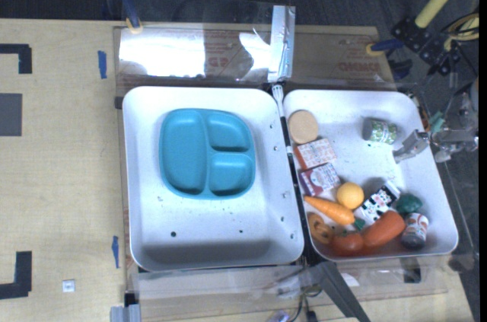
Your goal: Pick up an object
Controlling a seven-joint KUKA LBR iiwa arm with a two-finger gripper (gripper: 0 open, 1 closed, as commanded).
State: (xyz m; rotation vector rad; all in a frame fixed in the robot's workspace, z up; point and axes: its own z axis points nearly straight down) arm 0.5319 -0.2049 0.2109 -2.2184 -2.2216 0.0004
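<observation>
The gripper [415, 145] sits at the right bin's [342, 103] right rim — grip state unclear. A can [380, 132] lies just left — apart from it.

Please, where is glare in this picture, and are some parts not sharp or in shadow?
Camera view: strong glare on the clear plastic sheet behind the left bin; the gripper at the right bin's edge looks blurred; the blue tray is evenly lit and sharp; the toy food pile casts small soft shadows.
</observation>
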